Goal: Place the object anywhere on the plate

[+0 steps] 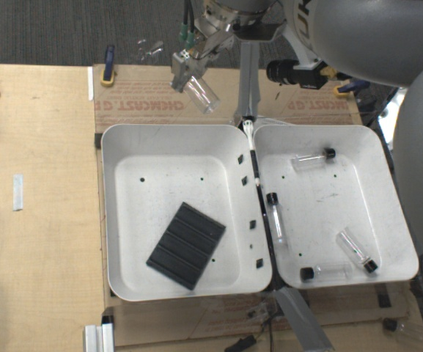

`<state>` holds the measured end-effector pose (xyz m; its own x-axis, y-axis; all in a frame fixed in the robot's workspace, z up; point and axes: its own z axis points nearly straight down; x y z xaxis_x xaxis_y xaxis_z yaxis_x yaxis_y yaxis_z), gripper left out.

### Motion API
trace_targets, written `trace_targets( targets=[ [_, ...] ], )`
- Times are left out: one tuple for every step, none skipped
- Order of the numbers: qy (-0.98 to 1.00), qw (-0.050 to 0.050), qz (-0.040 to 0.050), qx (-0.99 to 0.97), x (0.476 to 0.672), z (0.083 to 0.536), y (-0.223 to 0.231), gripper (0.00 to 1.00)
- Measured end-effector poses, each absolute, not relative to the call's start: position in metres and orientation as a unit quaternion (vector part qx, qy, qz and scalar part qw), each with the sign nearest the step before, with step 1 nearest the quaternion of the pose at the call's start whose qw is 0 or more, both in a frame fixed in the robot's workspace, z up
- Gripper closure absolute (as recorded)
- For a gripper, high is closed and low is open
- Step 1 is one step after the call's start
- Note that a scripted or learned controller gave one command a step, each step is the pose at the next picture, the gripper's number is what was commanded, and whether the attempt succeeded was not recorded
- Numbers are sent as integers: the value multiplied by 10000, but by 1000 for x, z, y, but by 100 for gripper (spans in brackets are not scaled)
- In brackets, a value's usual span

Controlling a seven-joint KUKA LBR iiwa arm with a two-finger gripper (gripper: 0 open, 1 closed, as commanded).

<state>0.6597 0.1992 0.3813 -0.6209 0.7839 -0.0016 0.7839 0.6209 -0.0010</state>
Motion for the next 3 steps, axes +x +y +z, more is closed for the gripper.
trace_targets(
  targets=[
    [9002, 15, -15, 4354, 661, 390, 198, 100],
    [9003, 20, -25, 4354, 662, 397, 198, 100],
    [9004, 26, -35, 4351, 663, 405, 197, 100]
  ],
)
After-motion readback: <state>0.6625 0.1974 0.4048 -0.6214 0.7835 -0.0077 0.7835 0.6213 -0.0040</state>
